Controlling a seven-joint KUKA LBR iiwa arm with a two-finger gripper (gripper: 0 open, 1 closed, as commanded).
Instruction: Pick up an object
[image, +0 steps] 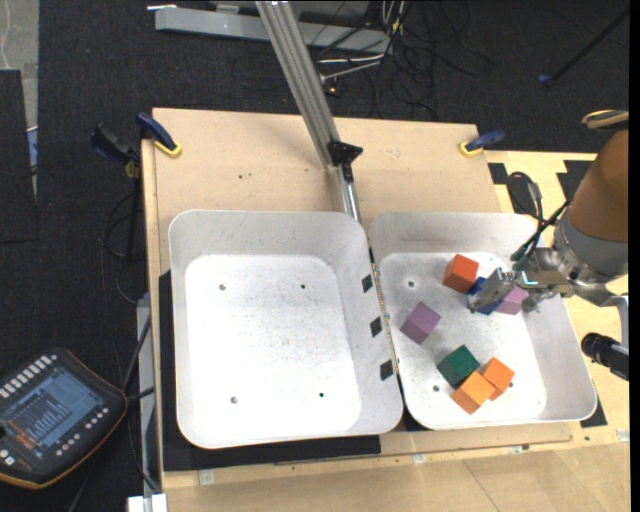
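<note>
The right bin (560, 400) holds several blocks. An orange cube (461, 272) lies near the back, a purple cube (420, 322) toward the left, a green cube (459, 364) in front, and two orange cubes (483, 384) beside the green one. My gripper (497, 292) is low in the right bin, just right of the back orange cube. A blue block (488, 296) and a pink-purple block (511, 301) sit right at its tip, partly hidden by it.
The left bin (190, 330) stands beside the right one, with a metal rod (310, 95) slanting down to the gap between them. A teach pendant (50, 410) lies at the lower left. Clamps (160, 135) mark the bench's back corners.
</note>
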